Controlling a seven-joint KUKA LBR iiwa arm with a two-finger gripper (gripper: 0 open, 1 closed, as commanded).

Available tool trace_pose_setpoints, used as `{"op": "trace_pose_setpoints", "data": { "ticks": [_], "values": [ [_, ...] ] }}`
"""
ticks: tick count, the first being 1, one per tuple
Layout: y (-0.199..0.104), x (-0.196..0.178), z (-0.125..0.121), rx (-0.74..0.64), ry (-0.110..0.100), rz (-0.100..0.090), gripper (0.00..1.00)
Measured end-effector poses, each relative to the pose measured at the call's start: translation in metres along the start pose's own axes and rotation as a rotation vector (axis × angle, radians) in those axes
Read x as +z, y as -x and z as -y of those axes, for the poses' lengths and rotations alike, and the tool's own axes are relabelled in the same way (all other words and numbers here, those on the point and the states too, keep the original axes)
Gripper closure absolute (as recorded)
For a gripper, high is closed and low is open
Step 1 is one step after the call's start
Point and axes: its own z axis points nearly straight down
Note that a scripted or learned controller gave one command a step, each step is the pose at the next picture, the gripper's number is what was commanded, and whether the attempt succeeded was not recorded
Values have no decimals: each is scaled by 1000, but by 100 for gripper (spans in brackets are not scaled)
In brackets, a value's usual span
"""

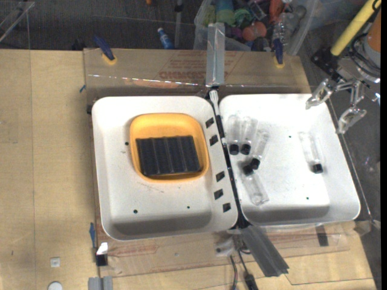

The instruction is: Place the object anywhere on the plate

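Camera view: claw (335,104) spread apart, gripping nothing, poised over far right corner of right bin (284,207). Nearest clear vial (311,152) near that bin's right edge, long axis far-to-near, just nearward of claw; orange plate (140,125) across, in left bin (115,180).

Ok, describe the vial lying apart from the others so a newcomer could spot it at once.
Start at the right white bin, the one without the orange plate. A cluster of clear vials lies against its left wall by the divider. The lone vial lies by itself toward the right side: clear, black-capped, cap pointing to the near edge, touching nothing else.
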Motion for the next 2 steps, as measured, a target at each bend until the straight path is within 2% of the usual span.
{"op": "trace_pose_setpoints", "data": {
  "ticks": [1, 2],
  "values": [
    [0, -6, 0, -316, 0, 1, 0],
    [13, -10, -15, -629, 4, 0, 0]
  ]
}}
